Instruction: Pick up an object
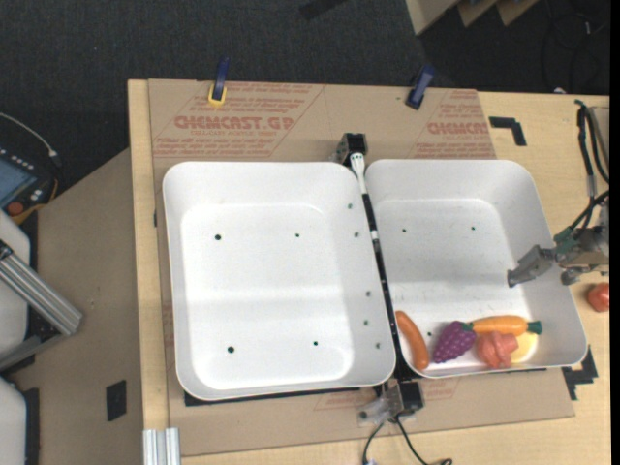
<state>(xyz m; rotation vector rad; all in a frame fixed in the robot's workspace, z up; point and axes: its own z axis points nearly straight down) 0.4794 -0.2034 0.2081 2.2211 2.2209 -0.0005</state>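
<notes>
Where the brown bench (291, 114) spans the frame, two white bins sit side by side: left bin (262, 279), right bin (465, 260). Toy food (470, 339) lies lower right. Gripper (531, 264) hovers at right edge; cannot tell its opening.

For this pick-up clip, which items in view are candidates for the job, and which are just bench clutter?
Job:
gripper
sausage
purple grapes
carrot
red toy
right bin

Lying about:
left bin
yellow clamp
blue clamp
red thing outside the bins
</notes>
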